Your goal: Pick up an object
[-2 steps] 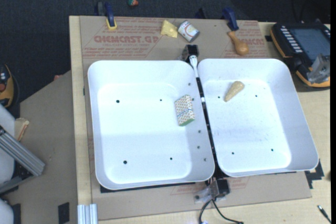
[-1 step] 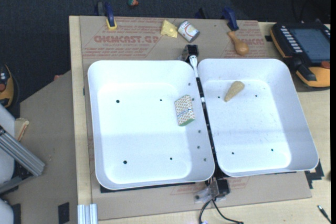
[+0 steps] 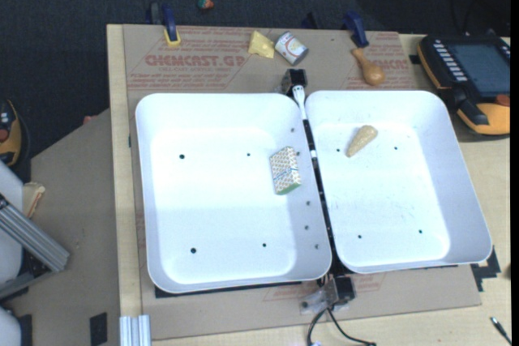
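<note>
Risk here is sitting mostly in where the two candidates are lying. You are looking at a small patterned block in the left bin, resting near that bin's right wall, and a tan, tapered bread-like piece in the right bin, lying on the floor toward the far left part of it. About the jaws you cannot tell anything from this view, neither how wide they are standing nor whether anything is between them, so treat both objects as not yet picked.

If you are going for the patterned block, the wall beside it is likely crowding one finger; a descent on that side could be landing on the rim where the bins are meeting and nudging the block away. The tan piece is lying in the open, but its rounded, tapering form looks prone to rolling or squirting out under a closing pinch, especially across the thin end.

Loose items on the desk behind the bins, a yellow wedge and a small white can, are lying outside the bins, so you should not be counting on them.
</note>
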`<state>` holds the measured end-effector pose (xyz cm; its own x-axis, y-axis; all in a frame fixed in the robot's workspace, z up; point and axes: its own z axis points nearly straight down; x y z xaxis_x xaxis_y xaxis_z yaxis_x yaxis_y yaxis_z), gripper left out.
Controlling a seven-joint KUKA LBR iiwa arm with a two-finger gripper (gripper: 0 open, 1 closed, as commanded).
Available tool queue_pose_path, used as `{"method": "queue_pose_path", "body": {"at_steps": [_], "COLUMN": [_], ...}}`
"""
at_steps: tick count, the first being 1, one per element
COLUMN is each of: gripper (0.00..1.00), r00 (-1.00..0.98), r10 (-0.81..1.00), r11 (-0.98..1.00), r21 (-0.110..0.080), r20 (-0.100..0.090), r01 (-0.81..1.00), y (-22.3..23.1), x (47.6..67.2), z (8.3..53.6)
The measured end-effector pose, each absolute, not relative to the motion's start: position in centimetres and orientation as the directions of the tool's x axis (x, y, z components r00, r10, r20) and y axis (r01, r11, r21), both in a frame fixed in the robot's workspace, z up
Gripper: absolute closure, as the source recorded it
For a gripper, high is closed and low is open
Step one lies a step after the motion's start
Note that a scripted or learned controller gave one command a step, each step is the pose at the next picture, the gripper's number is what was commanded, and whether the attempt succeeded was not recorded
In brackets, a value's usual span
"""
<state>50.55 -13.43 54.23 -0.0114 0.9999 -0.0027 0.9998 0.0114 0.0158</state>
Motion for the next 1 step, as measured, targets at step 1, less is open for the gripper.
{"method": "queue_pose_path", "body": {"at_steps": [1], "gripper": [0.0], "r00": [-0.001], "r10": [1.0], "r11": [0.001], "r21": [0.001], "r20": [-0.001], "r01": [1.0], "y": [-13.96], "x": [50.36], "z": [53.55]}}
